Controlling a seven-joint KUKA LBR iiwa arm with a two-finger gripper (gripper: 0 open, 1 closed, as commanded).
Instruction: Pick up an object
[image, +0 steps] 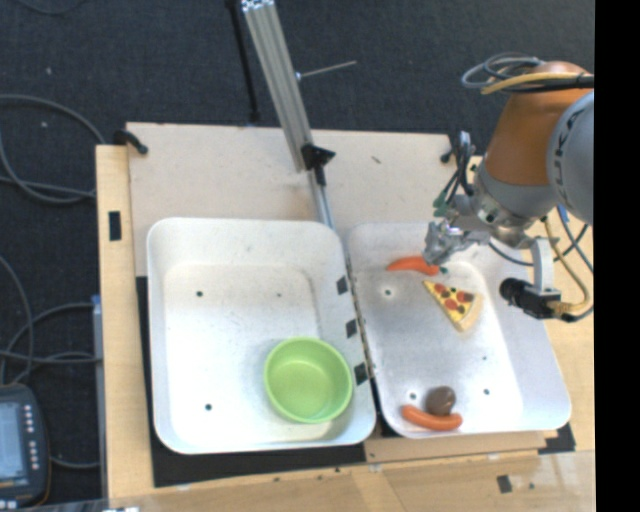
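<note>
- The tool (440, 250) hangs at the right bin's (520, 400) far end; its tips merge into a dark blur, so their spread cannot be told.
- The orange carrot-like piece (410, 265) has its right end hidden under the tool; contact cannot be told.
- The arm (535, 130) is cut off at the right.
- The counter (200, 170) runs off the bottom edge.
- A dark device (20, 445) at lower left is cropped.

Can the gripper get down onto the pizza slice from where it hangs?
Probably yes. The gripper hovers over the right bin, by the orange chili. The pizza slice lies flat just beyond it, nothing on it or against it.
</note>
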